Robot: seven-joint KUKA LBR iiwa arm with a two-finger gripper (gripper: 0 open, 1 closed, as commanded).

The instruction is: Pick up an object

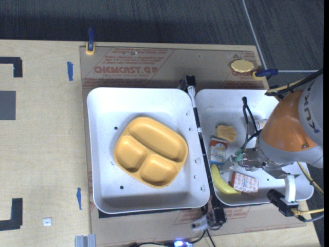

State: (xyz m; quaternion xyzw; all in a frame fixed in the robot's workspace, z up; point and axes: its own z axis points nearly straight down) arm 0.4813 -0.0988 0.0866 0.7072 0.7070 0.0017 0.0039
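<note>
Right now I am looking down at the end effector (241,157), which is sitting low in the right bin (257,99) among the small items; the wrist and cabling are covering it, so I cannot tell what state it is in or whether it is gripping anything. I am judging the pick as not yet done: nothing is visibly lifting clear, and every item I can see is lying on the bin floor.

Working outward, I am counting four loose things around it: one small carton (218,149) just to its left, one red-and-white packet (243,182) just below it, one banana (222,183) curving along the bin's lower left, and one biscuit-like piece (226,133) a little above. Any of these could be the target.

Further out, the left bin (103,107) is holding one yellow three-compartment tray (150,151). On the counter (41,138), beyond the bins, one round tan disc (242,66) is lying.
</note>
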